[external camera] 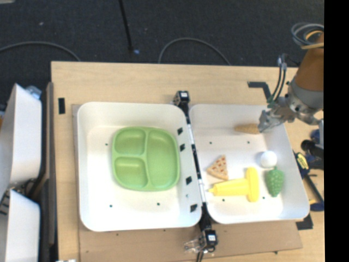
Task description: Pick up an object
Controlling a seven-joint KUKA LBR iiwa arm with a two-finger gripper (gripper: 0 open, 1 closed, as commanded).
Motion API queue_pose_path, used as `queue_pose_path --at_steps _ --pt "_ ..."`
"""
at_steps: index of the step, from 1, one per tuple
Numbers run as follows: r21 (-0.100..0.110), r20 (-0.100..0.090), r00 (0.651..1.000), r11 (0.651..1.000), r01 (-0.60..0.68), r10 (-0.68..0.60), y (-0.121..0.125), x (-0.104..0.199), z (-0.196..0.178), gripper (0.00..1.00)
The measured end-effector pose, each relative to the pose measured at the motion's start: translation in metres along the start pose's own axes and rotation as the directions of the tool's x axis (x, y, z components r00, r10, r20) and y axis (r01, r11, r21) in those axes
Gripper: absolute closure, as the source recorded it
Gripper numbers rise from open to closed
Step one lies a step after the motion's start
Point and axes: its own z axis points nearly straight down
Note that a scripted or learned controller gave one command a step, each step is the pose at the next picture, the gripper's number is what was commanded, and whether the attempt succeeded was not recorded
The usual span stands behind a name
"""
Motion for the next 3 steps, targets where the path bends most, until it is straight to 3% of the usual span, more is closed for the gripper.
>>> queue_pose_path --at_steps 1,3 --pt "0.001 0.000 1.000 1.000 0.007 -0.007 0.002 -0.002 -0.054 1.00" --pt "0.007 -0.003 1.000 1.000 0.011 -0.011 0.023 0.097 -0.058 1.00"
